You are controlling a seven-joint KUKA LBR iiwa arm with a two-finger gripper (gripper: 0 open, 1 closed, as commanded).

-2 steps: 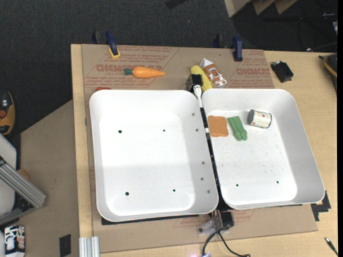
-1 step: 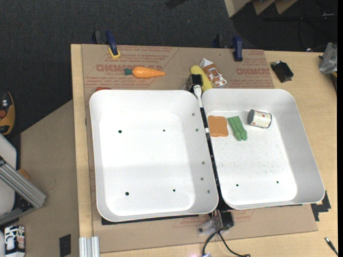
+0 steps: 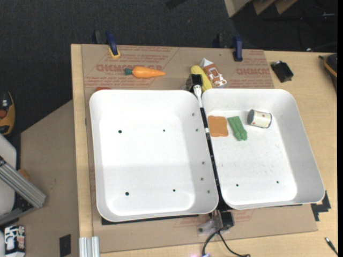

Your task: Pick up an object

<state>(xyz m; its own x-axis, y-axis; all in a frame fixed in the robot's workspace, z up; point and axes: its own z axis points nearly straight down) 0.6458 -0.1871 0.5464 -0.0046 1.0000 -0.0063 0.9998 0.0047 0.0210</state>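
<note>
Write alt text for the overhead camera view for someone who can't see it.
Two shallow white bins sit side by side on a bench; the right bin holds an orange block, a green piece and a small white cylinder. A toy carrot lies on cardboard behind the left bin.

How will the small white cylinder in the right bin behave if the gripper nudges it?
The white cylinder lies on its side, so it will probably roll on the smooth bin floor. It looks small and likely light, so a nudge may send it toward the green piece beside it.
</note>
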